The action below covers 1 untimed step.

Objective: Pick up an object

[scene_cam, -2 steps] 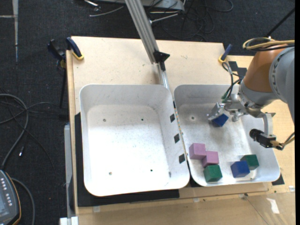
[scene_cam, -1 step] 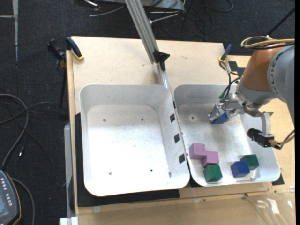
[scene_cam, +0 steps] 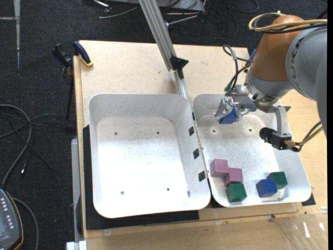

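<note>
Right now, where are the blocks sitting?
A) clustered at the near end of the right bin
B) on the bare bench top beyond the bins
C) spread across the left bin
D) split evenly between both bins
A: the pink block, the second pink block, two green blocks and the blue block all lie together at the near end of the right bin.

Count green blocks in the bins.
2, both in the right white bin: dark green block at its near edge, another green block beside the blue block.
</note>
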{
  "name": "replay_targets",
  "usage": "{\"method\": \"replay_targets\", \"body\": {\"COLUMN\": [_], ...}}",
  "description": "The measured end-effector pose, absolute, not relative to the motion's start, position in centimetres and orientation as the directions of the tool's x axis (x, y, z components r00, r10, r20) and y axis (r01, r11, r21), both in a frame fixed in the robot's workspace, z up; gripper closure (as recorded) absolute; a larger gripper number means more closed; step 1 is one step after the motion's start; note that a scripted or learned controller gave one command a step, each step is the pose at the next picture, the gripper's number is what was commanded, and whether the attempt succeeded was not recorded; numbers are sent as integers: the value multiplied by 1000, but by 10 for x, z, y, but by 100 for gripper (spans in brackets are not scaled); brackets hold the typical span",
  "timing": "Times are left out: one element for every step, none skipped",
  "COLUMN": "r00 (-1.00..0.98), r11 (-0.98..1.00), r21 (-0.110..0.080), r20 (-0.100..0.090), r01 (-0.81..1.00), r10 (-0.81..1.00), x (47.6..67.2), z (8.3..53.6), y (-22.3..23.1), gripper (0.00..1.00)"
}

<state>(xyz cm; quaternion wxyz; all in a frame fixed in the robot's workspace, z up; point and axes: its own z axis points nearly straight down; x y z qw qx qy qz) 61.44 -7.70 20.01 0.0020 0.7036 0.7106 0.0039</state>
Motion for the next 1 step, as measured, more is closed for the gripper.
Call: {"method": "replay_targets", "body": {"r00": [-10], "r11": [10], "r21": [2], "r20": [3], "r01": [1000], "r10": [1000], "x": [636], "z": [195], "y": [14], "gripper": [100]}}
